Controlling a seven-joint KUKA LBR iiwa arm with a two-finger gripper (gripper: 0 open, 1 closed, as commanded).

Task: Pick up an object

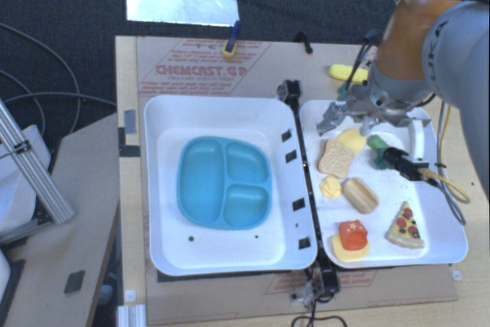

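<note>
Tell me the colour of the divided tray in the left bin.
Light blue; the divided tray shows clearly in the camera view, lying in the white left bin.

Two shallow white bins are seen side by side on the bench (126, 165). In the left bin (164, 126) a blue divided tray (224, 182) lies flat. The right bin (452, 241) holds toy foods: a cracker (335, 158), a yellow piece (353, 139) touching it, a small yellow lump (330, 187), a hot dog bun (360, 194), a pizza slice (405, 227), a red piece on a yellow base (351, 239) and a green object (378, 146). The grey arm (452, 50) is reached in from the right, its gripper (334, 117) poised over the bin's upper left part, just above the cracker. A yellow banana (346, 73) lies behind the bin.
</note>
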